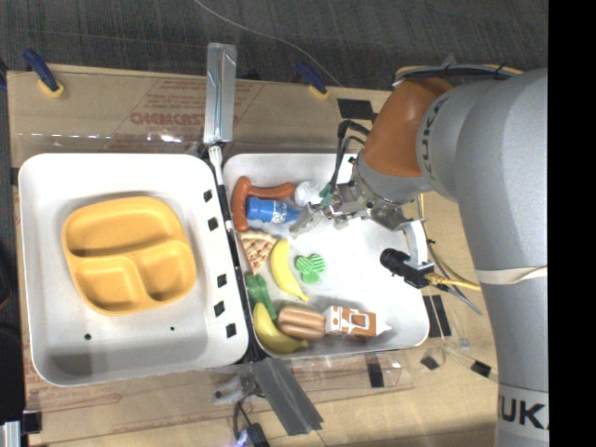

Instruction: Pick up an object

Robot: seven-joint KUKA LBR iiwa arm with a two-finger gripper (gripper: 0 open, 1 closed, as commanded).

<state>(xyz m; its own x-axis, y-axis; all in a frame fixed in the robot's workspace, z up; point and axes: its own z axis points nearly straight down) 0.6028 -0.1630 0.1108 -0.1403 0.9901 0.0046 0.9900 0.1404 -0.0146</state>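
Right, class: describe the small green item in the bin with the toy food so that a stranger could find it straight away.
Start at the right-hand white bin, the one crowded with toy food. Near its middle, just right of the loose yellow banana, lies the green item on bare white floor. It is the only bright green, striped, rounded piece there; the darker green piece sits by the divider.

"UK" on arm (521,408) (cut off)

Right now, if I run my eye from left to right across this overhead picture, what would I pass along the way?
Yellow tray in the left bin → divider → pizza slice → banana → green toy → end effector → orange band on the arm.
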